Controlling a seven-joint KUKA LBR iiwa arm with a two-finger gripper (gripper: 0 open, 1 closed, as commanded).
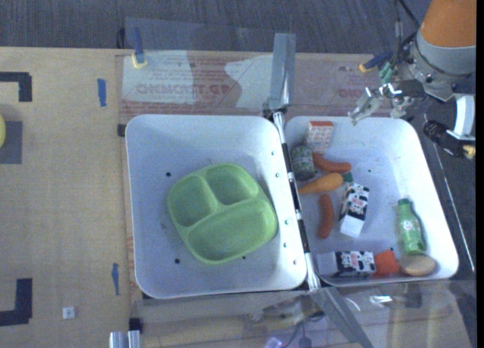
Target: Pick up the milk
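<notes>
A small milk carton (354, 209) with black cow patches lies tilted in the middle of the right bin (428, 159). A second cow-patterned carton (355, 263) lies flat along that bin's front wall. My gripper (376, 106) hangs over the bin's back rim, up and to the right of the cartons and well apart from both. Its fingers are spread open with nothing between them.
The right bin also holds a white and orange carton (321, 135), a dark can (302, 161), two sausages (333, 165), a carrot (321, 184), a green bottle (409, 227) and a bread roll (418, 265). A green divided plate (221, 212) lies in the left bin (151, 150).
</notes>
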